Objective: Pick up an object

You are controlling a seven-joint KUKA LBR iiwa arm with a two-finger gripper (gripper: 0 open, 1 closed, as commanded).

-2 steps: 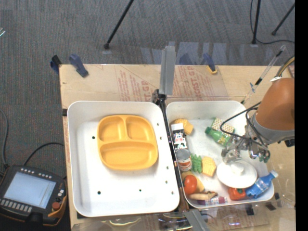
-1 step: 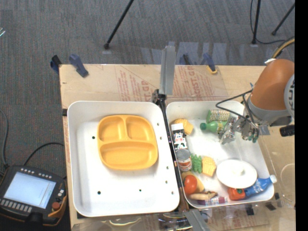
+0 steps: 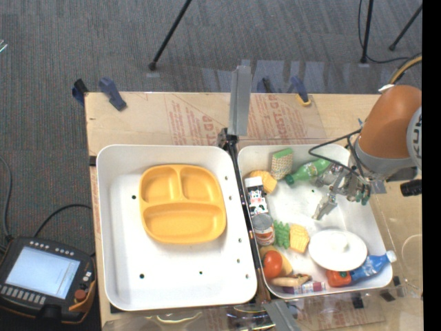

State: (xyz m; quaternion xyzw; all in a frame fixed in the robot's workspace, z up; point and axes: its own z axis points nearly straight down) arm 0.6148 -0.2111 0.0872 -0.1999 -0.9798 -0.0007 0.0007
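Note:
My gripper (image 3: pixel 324 197) hangs over the bare white floor of the right bin (image 3: pixel 303 198), in its upper right part. Its fingers are spread open with nothing between them. One fingertip (image 3: pixel 320 213) points down-left, just above the white round plate (image 3: pixel 337 249). A green bottle (image 3: pixel 308 171) lies just left of the gripper, near the far wall. Further left are a green-and-beige block (image 3: pixel 281 162), a yellow piece (image 3: pixel 266 180), a black-and-white box (image 3: pixel 255 196) and a small can (image 3: pixel 262 229). Corn (image 3: pixel 298 238) and a red tomato (image 3: pixel 273 262) lie lower down.
The left bin (image 3: pixel 117 254) holds a yellow divided tray (image 3: pixel 183 203). A blue bottle (image 3: pixel 373 265) and an orange-red item (image 3: pixel 337 278) sit at the right bin's near right corner. A metal post (image 3: pixel 240 105) rises behind the divider between the bins.

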